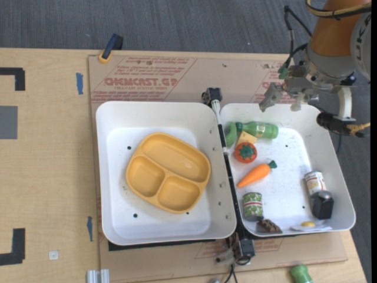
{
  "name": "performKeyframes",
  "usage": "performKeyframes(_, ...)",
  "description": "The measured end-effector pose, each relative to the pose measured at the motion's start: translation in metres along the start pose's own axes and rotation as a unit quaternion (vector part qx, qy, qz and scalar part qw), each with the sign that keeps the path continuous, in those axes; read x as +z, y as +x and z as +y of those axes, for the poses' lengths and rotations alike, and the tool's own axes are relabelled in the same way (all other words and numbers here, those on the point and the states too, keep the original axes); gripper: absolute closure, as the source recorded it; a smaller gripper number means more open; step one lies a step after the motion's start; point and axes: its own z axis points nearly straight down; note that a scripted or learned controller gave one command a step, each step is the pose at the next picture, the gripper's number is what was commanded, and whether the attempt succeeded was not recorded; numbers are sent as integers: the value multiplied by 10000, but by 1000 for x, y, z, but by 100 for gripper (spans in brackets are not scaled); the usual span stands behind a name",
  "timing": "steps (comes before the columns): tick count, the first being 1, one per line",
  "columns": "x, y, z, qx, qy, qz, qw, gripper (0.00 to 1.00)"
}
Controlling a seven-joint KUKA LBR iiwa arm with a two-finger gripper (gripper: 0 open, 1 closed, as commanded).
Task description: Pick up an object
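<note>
Both bins (112, 217) are white. The divided tray (168, 173) is mustard yellow. The bottle (256, 130) is bright green, the tomato (245, 152) red with a green top, and the carrot (256, 174) orange with a green stem. The small can (253, 205) has a green and white pattern. The arm (339, 22) shows orange above grey, and the bench (47, 158) is pale wood.

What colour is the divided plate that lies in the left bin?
The divided plate is yellow-orange, plain, no pattern; the camera view shows it clearly.
</note>
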Motion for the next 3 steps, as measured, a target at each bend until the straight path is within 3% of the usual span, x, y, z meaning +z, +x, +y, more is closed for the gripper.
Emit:
performKeyframes(1,86,-3,-55,470,10,2,9989,0)
performKeyframes(2,146,9,-140,301,-1,4,9995,0)
performKeyframes(3,146,10,-152,-741,-16,2,9972,0)
